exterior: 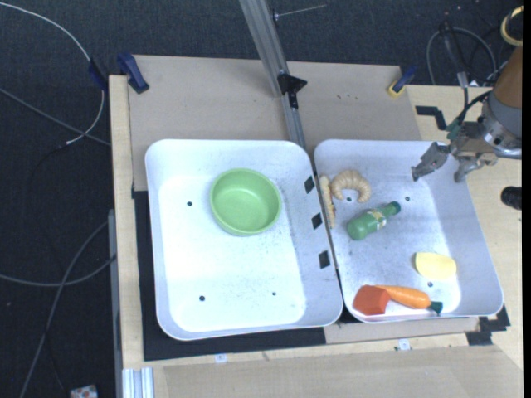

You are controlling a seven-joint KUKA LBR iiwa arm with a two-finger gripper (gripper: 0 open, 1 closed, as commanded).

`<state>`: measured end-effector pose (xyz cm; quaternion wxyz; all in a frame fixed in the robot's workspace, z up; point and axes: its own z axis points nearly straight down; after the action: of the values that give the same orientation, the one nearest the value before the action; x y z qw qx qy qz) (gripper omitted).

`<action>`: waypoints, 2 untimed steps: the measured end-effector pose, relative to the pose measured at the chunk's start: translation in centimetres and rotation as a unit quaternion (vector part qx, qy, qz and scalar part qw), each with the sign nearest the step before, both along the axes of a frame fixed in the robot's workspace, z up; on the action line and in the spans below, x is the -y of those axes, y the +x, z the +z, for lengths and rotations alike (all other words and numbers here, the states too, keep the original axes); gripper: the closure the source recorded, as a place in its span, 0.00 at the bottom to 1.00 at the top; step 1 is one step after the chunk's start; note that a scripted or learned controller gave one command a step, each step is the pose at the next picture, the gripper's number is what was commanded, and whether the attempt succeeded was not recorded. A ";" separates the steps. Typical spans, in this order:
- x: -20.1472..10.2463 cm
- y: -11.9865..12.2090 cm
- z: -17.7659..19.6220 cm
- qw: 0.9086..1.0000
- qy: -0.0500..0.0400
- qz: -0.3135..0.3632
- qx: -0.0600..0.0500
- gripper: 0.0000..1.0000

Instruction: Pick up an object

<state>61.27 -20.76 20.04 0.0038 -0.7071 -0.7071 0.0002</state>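
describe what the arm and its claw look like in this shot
The arm is grey metal with black cables looping beside it. Its claw is grey too, ending in two slim, angular fingers with darker tips.

I see my gripper (445,162) spread open with nothing between its fingers, above the far right corner of the right bin (465,222). Below and left of the jaws lie a croissant (349,185) and a green bottle (371,220). Nearer me sit a yellow piece (435,264), a carrot (411,296) and a red block (372,299). Far left of the jaws, a green bowl (245,201) rests in the left bin (174,264).
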 end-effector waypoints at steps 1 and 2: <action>-0.7 0.2 -6.3 1.000 0.001 0.001 -0.004 0.00; -0.8 0.0 -10.8 1.000 0.001 0.000 -0.004 0.00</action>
<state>61.31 -19.98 9.25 0.0069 -0.7068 -0.7074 0.0024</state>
